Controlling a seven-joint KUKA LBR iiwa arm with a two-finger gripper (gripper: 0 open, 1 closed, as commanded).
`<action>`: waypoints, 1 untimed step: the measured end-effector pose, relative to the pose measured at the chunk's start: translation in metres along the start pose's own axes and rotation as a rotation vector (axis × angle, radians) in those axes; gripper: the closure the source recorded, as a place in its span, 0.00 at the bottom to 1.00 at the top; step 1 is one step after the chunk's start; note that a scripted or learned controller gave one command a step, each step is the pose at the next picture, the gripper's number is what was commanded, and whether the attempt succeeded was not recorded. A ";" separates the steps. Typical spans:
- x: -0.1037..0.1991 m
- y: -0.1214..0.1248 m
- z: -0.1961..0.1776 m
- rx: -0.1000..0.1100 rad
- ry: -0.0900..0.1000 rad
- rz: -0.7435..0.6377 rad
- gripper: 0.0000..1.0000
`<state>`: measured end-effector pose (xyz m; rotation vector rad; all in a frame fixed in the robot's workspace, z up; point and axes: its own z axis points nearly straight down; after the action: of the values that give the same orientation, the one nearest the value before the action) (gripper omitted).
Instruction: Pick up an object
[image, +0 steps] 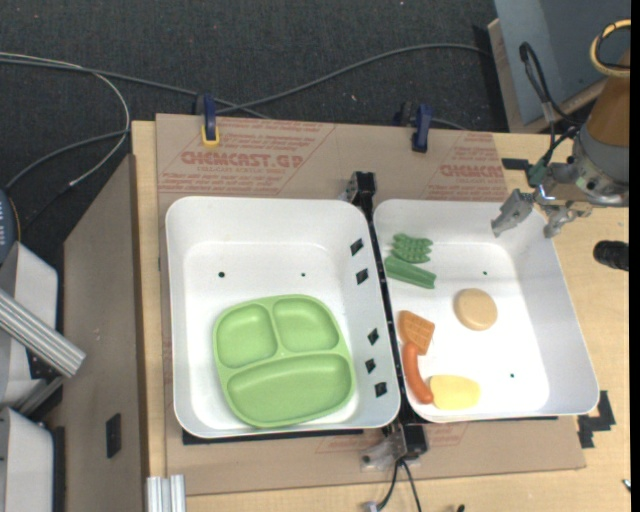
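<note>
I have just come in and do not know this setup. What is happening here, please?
A robot arm's gripper hovers open above the far right corner of the right bin, holding nothing. That bin contains toy foods: green beans, a tan bun, an orange piece, a sausage and a yellow piece. The left bin holds a green divided plate.

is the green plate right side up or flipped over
Right side up. The green plate lies flat in the left bin with its three hollow compartments facing up, their raised dividers showing.

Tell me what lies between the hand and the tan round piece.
Camera view: bare white bin floor between the hand and the tan round piece.
</note>
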<state>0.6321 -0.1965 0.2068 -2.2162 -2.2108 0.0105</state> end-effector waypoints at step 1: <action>0.000 0.003 -0.007 -0.013 -0.003 -0.003 0.00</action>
<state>0.6351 -0.1961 0.2139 -2.2206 -2.2218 -0.0002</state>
